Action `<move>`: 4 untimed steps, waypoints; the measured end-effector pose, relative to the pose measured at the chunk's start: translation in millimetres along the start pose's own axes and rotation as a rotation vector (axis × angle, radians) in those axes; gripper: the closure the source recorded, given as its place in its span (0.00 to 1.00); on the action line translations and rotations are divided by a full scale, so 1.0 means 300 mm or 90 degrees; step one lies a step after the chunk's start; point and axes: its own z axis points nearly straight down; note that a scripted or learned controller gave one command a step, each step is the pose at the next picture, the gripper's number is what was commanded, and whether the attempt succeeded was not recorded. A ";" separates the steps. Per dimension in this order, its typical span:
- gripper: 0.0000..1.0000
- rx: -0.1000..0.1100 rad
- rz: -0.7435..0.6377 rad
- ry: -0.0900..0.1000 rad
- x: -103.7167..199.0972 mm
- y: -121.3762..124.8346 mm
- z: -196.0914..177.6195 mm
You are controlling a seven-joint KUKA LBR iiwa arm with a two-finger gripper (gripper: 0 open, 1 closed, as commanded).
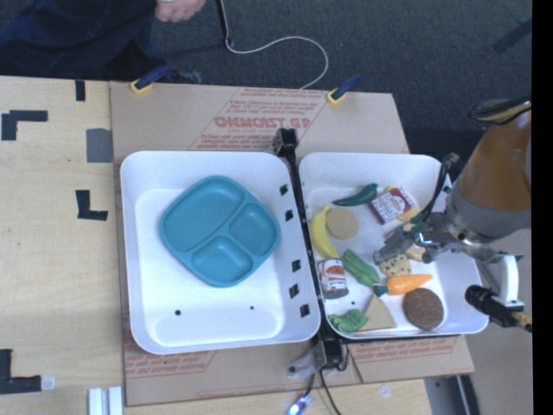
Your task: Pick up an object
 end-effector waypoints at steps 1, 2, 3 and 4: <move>1.00 0.002 -0.001 0.000 0.003 0.000 -0.029; 1.00 0.004 -0.001 0.001 0.004 -0.001 -0.057; 1.00 0.006 -0.001 0.002 0.006 -0.001 -0.084; 1.00 -0.002 -0.006 0.001 0.266 -0.012 -0.158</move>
